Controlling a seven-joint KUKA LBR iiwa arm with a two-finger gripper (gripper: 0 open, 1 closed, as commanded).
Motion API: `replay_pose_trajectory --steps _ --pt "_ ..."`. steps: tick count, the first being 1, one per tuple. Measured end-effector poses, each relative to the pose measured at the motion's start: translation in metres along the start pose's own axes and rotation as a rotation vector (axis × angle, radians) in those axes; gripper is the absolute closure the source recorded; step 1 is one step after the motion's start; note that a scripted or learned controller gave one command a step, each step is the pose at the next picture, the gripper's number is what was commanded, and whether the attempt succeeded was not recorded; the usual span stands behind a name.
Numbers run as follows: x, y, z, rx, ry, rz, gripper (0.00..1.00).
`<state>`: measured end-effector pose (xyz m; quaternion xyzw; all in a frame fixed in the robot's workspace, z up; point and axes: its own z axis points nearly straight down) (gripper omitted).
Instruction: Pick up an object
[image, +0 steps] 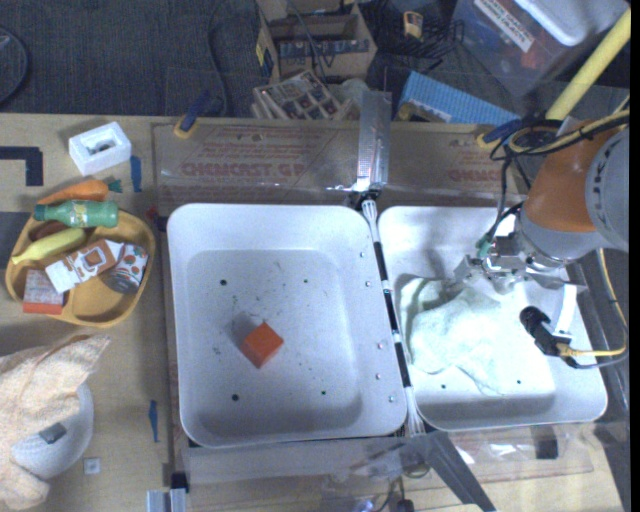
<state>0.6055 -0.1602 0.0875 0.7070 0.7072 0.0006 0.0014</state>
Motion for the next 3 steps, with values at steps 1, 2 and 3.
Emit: replay_pose_trajectory --steps 1,2,3 --pt "-0.001 0.001 -0.012 -0.006 0.001 0.004 1.0" --pt "-0.001 0.001 -0.012 -0.006 0.001 0.003 0.0" --pt "-0.061 0.024 -0.063 0.0 -0.001 0.013 0.0"
